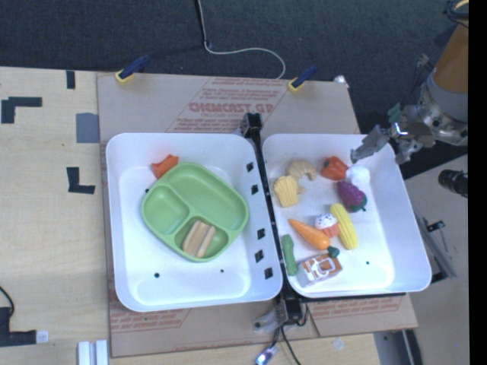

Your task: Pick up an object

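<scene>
Two shallow white plastic bins sit side by side on the wooden tabletop [46, 204]. The left bin [129, 280] holds a green compartmented plastic plate [217, 196] with a tan slice of toy bread [199, 238] in one compartment, and a small orange piece [163, 164] touching the plate's far rim. The right bin [388, 257] holds toy food: yellow corn cob [345, 226], orange carrot [308, 233], purple grape bunch [351, 196], red pepper [333, 168], green bean [289, 254] and a small printed carton [319, 268]. The grey arm's jaws [380, 144] hang over the right bin's far right corner, near the red pepper, spread apart and holding nothing.
</scene>
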You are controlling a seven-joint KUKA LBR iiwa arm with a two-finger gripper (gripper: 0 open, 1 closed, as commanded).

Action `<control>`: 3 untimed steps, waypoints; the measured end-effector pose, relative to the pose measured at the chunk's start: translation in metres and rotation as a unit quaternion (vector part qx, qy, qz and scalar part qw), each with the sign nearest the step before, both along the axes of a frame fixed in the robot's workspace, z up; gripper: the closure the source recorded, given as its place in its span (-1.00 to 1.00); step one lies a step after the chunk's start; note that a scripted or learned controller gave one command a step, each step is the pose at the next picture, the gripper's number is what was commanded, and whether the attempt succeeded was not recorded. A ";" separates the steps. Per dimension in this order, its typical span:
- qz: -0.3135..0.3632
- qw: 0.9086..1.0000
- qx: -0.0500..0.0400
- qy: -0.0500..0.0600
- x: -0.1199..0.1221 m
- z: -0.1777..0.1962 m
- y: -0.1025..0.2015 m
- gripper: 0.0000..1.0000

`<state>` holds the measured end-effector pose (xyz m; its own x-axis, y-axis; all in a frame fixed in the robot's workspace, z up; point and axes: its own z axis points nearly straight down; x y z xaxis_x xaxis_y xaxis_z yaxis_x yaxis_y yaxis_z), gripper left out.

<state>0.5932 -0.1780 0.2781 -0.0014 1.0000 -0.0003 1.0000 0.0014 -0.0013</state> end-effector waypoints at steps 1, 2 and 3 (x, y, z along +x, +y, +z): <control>0.001 1.000 0.000 0.002 0.027 -0.202 0.015 -1.00; -0.002 1.000 0.000 0.000 -0.055 -0.192 0.006 -1.00; 0.000 1.000 -0.002 -0.002 -0.052 -0.183 0.007 1.00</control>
<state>0.5408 -0.1714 0.0955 -0.0009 1.0000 -0.0037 1.0000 0.0009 0.0021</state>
